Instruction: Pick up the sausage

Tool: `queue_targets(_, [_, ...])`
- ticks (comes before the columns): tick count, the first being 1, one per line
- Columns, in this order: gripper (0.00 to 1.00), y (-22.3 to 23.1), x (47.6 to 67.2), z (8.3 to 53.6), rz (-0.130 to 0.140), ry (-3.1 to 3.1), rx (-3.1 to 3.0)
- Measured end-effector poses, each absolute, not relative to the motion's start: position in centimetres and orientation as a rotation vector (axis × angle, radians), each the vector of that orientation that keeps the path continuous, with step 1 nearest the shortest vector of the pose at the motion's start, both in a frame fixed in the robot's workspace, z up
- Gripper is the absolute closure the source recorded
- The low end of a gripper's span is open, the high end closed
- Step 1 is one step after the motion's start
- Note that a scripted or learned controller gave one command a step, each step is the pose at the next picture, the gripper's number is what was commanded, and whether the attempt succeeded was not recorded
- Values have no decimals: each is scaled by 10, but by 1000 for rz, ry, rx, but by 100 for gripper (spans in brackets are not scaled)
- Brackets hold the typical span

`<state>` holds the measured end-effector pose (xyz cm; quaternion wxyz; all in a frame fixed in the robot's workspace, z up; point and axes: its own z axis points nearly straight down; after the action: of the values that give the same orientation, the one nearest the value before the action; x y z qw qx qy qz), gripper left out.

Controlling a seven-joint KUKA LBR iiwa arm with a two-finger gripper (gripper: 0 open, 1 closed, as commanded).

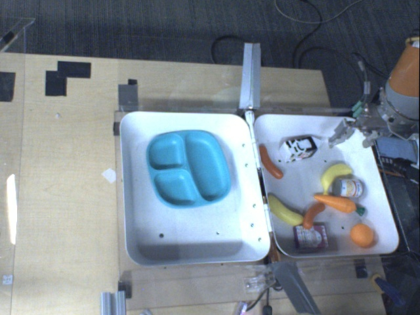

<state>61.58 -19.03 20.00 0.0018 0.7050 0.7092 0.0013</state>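
Wooden bench (pixel 59 176) carries two white bins: the left bin (pixel 131 195) with a blue divided plate (pixel 189 167), the right bin (pixel 387 209) with bananas, a carrot, an orange, cans, and the gripper (pixel 348 131) over its top right corner, whether released or clenched I cannot tell. Sausage (pixel 270 161) lies free by the right bin's left wall, apart from the rest. Likely light, smooth, a bit slippery; best pinched across its middle.

The small reddish-orange sausage (pixel 270 162) is seen lying flat, angled diagonally, just right of frame centre, close to the right bin's left wall.
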Motion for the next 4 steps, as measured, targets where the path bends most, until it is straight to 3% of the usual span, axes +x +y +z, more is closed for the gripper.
queue_targets(1, [0,-151,662,98,7,2134,2297])
queue_targets(2, [0,-89,669,91,-3,1666,2660])
queue_targets(3, [0,-89,640,87,9,1379,2821])
queue_targets(4, [100,-87,643,101,19,1387,2813])
